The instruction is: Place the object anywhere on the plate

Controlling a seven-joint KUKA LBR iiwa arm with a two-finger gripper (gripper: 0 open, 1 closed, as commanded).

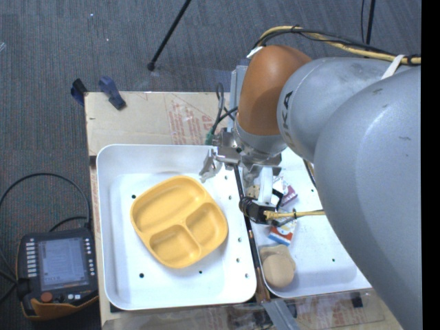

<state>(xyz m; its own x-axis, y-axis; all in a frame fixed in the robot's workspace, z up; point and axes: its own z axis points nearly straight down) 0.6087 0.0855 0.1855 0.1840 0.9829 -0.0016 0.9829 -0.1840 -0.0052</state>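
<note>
The pincer (pixel 235 165) hung low over the seam where the two bins met, toward their far end, with its metal parts reaching a little over the far right corner of the left bin (pixel 104 205). From this slant it could not be told whether it was open or closed. Above it sat the orange band (pixel 268 91) of the wrist, and the grey arm (pixel 357 157) ran off to the view's right, covering much of the right bin (pixel 323 253).

Just beside the pincer, on the right bin's side, lay a small packet (pixel 286 195) with red and dark markings, partly hidden. Nearer the camera lay a red, white and blue wrapper (pixel 280 236), and nearer still a tan round lump (pixel 278 268) rested close to the near left corner of that bin. Which of these three was the object to be placed could not be told; all of them lay in the right bin, apart from the plate.

The yellow plate (pixel 179 222), with three compartments, lay flat in the middle of the left bin, turned on a diagonal.

Beyond the bins a brown board (pixel 172 115) showed under them, with a blue clamp (pixel 110 93) and a black clamp (pixel 78 88) at its far left corner. On the dark carpet to the left lay a control pendant (pixel 58 263) with its cable
</note>
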